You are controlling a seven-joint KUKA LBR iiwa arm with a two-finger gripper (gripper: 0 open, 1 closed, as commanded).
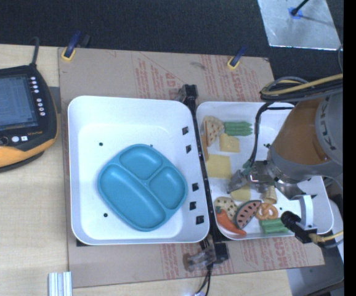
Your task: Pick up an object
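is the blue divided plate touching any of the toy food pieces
Apart. The camera view shows the blue divided plastic plate alone in the left white bin, with the bin walls between it and the toy food pieces in the right bin.

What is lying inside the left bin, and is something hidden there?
The left bin holds one blue tray with three compartments; nothing lies in them. Whatever is under the tray cannot be seen, because the tray covers that part of the floor.

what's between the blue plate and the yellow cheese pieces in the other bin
In the camera view, between the blue plate and the cheese pieces run the two bins' adjoining white walls, with small black clips.
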